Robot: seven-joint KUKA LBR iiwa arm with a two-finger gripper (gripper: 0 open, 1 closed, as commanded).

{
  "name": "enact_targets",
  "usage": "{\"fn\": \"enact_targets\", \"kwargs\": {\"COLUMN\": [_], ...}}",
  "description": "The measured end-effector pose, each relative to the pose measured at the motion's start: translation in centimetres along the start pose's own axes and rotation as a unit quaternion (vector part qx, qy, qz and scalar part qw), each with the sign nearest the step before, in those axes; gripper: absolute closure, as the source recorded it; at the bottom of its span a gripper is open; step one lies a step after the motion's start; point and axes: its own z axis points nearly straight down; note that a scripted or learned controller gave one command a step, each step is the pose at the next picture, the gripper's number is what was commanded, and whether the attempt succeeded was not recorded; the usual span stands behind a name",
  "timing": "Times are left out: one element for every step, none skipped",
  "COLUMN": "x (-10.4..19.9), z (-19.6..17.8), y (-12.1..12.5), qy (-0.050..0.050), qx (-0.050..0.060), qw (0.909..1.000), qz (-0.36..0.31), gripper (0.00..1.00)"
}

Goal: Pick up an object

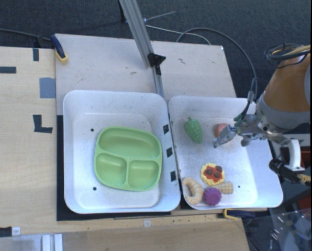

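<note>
The right bin (260,163) holds several toy foods. A green bumpy fruit (193,129) lies near its upper left. A small red-orange piece (220,128) sits right beside my gripper (223,136), partly covered by it. My gripper hangs low over the bin's upper middle, reaching in from the right. Lower down lie a round pizza toy (212,173), a tan ring-shaped pastry (192,190), a purple ball (212,196) and a tan waffle piece (227,187).
The left bin (77,140) holds a green divided plate (128,158). A slanted metal rail (140,33) comes down to the bins' shared top edge. The grey and orange arm (284,95) stands over the right bin's right side, with cables behind it.
</note>
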Motion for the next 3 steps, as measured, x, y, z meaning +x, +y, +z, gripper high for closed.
{"fn": "enact_targets", "kwargs": {"x": [0.0, 0.1, 0.2], "z": [0.0, 6.4, 11.8], "y": [0.0, -0.5, -0.7], "qy": [0.0, 0.0, 0.0], "qx": [0.0, 0.003, 0.003], "qw": [1.0, 1.0, 1.0], "qz": [0.0, 0.001, 0.0], "gripper": [0.0, 0.0, 0.0]}}
